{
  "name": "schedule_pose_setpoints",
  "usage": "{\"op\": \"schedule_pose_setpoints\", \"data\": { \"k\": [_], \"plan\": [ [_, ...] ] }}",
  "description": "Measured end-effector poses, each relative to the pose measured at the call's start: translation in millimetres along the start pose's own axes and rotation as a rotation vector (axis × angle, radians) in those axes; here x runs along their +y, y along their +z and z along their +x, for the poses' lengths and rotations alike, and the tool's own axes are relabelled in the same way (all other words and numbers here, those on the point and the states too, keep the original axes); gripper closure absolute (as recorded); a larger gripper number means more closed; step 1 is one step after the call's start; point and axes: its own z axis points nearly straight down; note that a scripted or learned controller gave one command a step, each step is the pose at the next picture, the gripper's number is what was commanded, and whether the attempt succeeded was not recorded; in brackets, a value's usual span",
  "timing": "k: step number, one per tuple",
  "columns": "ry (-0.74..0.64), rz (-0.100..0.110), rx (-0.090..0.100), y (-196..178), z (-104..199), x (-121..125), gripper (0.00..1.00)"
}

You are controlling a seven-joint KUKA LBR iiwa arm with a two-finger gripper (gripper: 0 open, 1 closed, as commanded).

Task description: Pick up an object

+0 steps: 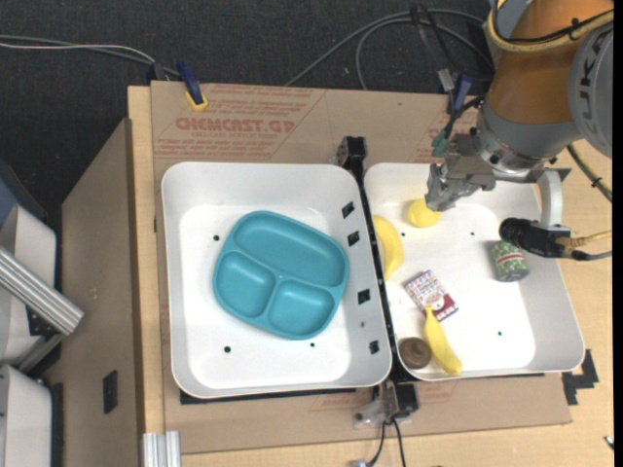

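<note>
We see the hand (440, 198) low in the right bin (545, 343), touching a small yellow object (422, 215); we cannot tell its grip. A teal plate (280, 273) fills the left bin (190, 261).

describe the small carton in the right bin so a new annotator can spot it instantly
Start at the right bin, then look to its middle, left of centre. The small carton lies flat there, just above the banana. It is the one boxy, printed item, white and maroon, among rounded yellow, brown and green things.
</note>
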Motion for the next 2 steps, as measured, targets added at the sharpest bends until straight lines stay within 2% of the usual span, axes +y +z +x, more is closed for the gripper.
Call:
{"op": "schedule_pose_setpoints", "data": {
  "k": [1,2],
  "plan": [
    [-0.001,-0.002,0.0,-0.5,50.2,-9.0,1.0],
    [-0.001,0.0,0.0,3.8,99.5,-38.6,1.0]
  ]
}}
